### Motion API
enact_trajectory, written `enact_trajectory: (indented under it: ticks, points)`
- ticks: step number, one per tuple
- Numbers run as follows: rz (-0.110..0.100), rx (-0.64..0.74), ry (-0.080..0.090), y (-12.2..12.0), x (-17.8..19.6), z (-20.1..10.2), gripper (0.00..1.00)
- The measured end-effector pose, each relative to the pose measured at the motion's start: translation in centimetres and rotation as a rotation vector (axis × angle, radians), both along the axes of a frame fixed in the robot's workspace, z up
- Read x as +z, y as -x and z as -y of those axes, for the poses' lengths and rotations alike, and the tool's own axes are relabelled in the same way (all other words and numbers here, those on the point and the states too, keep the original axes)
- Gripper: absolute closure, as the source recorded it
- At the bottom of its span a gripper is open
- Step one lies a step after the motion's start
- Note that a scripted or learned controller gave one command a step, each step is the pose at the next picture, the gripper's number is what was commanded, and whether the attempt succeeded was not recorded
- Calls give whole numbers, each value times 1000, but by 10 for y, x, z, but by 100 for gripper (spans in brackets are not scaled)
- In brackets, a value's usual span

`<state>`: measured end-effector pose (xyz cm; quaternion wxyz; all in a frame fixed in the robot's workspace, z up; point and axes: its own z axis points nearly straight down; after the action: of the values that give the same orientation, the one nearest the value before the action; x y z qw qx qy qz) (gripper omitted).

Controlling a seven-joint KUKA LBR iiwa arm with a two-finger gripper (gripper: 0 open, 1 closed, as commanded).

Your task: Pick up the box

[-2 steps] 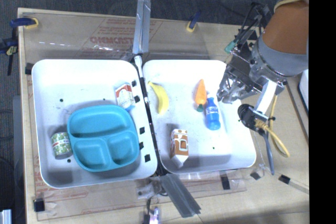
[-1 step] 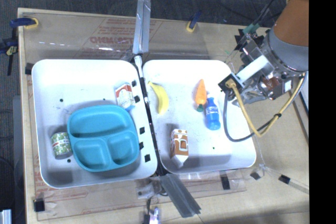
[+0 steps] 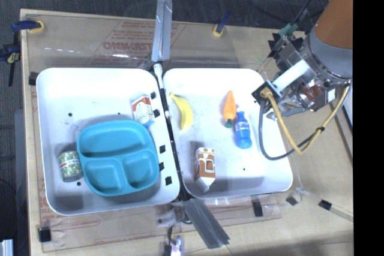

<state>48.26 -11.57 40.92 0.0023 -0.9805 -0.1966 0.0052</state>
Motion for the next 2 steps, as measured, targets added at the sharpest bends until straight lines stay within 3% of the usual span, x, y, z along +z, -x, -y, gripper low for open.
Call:
enact_trajectory:
  ticks: [1, 2]
  points:
    - [-6, 11, -1, -1, 9, -2, 100]
    - [6, -185, 2, 2, -55, -8, 100]
